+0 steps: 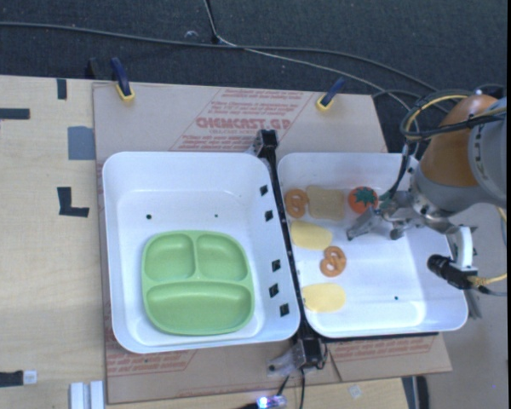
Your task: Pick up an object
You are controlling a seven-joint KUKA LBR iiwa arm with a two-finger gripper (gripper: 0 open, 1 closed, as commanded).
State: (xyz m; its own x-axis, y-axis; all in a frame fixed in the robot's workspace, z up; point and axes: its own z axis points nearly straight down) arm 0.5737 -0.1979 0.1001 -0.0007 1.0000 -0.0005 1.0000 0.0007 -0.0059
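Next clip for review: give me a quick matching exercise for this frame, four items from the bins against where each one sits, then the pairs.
Things:
1. green divided plate
2. red tomato-like piece
3. tan slab
4. lower yellow piece

Places:
A. right bin, nearest the front edge of all the food pieces
B. left bin, lying flat
C. right bin, at the back, just ahead of the gripper
D. right bin, at the back, between a pretzel and the red piece

Pairs: 1-B, 2-C, 3-D, 4-A
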